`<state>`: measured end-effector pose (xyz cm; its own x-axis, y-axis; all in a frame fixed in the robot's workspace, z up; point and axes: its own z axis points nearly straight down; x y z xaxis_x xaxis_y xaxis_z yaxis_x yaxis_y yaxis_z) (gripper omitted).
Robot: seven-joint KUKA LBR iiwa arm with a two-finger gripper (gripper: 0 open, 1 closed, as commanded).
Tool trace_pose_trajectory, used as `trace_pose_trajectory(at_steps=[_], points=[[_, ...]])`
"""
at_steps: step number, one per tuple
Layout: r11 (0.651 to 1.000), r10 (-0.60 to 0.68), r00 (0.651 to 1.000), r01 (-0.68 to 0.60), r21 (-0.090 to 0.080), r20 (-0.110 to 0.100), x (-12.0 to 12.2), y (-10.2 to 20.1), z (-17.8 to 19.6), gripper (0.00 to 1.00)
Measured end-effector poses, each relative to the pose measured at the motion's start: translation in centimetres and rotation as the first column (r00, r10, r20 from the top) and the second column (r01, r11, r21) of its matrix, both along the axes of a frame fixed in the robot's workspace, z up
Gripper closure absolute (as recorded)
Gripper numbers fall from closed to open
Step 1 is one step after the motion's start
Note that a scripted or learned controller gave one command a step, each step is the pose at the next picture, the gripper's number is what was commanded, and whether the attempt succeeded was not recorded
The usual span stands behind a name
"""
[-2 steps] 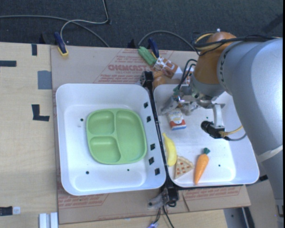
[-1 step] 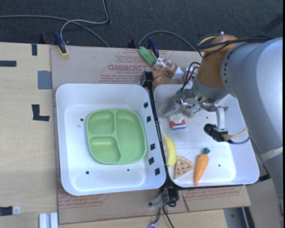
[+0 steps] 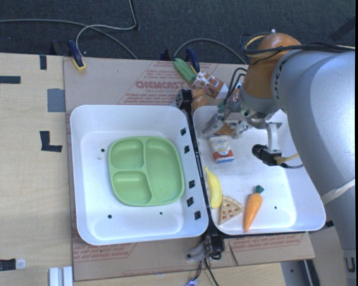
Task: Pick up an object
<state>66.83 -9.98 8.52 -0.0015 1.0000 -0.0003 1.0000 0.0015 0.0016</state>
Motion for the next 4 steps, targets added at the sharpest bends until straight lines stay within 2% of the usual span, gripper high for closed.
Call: trace_pose_trajectory(at_steps=[1,2,3,4], points=[[1.0,-0.001,1.0,0.001,-0.001,0.0,-1.2,0.0,0.0,0.0],[1.0,-0.001,1.0,0.001,-0.002,0.001,-3.5,0.4,0.1,0.0],[1.0,0.0,1.0,0.0,0.0,-0.002,0.0,0.5,0.0,0.0],[1.0,-0.001,1.0,0.001,-0.001,0.0,-2.2,0.6,0.0,0.0]])
